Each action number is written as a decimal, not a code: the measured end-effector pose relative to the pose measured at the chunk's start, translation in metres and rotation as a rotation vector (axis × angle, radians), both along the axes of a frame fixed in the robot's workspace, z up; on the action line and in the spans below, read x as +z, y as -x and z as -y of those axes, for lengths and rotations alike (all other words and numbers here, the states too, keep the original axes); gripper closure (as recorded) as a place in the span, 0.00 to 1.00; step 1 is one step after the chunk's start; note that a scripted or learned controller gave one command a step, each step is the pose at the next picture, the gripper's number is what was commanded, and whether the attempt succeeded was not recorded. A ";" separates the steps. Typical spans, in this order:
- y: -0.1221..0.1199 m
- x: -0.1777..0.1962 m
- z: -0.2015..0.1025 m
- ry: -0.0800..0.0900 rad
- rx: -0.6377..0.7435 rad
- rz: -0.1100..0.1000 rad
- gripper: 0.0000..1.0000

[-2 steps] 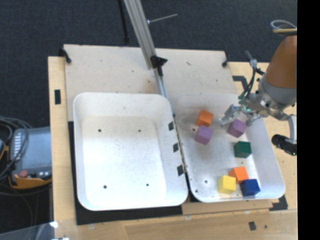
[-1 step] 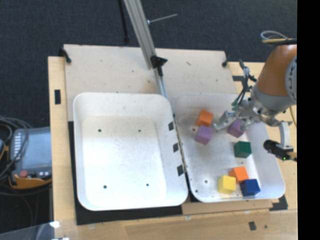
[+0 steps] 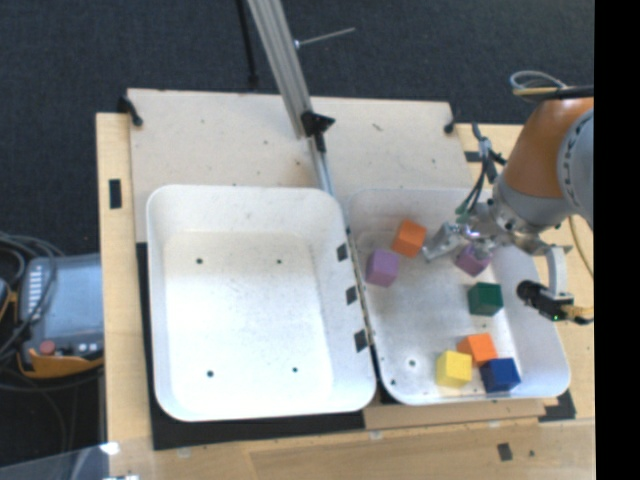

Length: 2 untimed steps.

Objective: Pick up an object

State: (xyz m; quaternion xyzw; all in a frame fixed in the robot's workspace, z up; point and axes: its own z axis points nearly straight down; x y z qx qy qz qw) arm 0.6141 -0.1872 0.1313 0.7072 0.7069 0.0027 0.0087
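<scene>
Pale wooden bench (image 3: pixel 230 133), left white bin (image 3: pixel 250 303) and right white bin (image 3: pixel 420 358) side by side on it

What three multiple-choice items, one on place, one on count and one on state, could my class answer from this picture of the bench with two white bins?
1. Where are the small coloured blocks?
A. In the left shallow white bin
B. In the right shallow white bin
C. On the wooden bench

2. How many orange blocks are there?
A. One
B. Two
C. Four

3. How does the small green cube lie?
A. Alone, apart from the other blocks
B. Stacked on the yellow cube
C. Outside both bins

Key: 1 B, all blocks lie in the right shallow white bin. 2 B, one orange block lies near the bin's top, another orange block by the yellow cube. 3 A, the small green cube has bare bin floor all round it.
</scene>
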 end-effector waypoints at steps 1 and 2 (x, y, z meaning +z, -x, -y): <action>-0.001 -0.001 0.000 0.000 0.000 0.002 0.00; -0.002 0.008 0.001 0.000 0.001 0.004 1.00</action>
